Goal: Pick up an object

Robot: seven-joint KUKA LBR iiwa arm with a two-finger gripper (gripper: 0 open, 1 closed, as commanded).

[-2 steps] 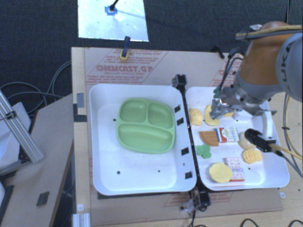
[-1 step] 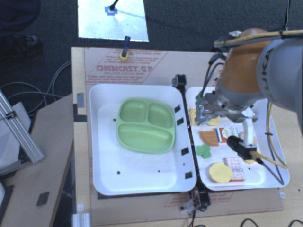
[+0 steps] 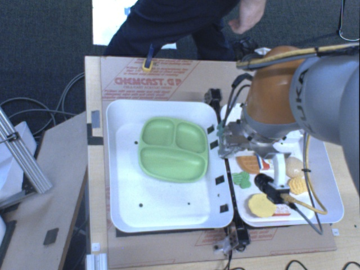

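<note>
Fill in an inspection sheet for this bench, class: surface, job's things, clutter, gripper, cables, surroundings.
Surface: two white bins side by side, left bin and right bin, on a printed board.
Job's things: green tray in left bin; yellow piece, orange piece, small green piece, waffle piece in right bin.
Clutter: nothing seen.
Gripper: hidden under the arm, above right bin.
Cables: yellow cable over right bin; grey cables on floor, left.
Surroundings: person behind bench.

The arm [image 3: 292,94] hides much of the right bin [image 3: 332,198].
</note>
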